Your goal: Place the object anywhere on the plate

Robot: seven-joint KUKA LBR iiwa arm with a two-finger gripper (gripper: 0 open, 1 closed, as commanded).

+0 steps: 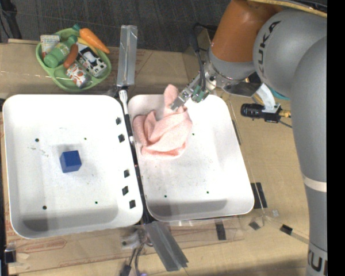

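Blue cube (pixel 71 160) sits alone in the left bin (pixel 23 211). Over in the right bin (pixel 230 183), the gripper (pixel 184 98) is clenched on a pink cloth (pixel 161 132), pinching its raised upper corner.

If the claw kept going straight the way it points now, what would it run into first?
The claw points down and toward the left, at the pink cloth bunched in the right bin. It would likely meet the cloth's raised upper fold first; it may already be touching, since depth is hard to judge from this single view.
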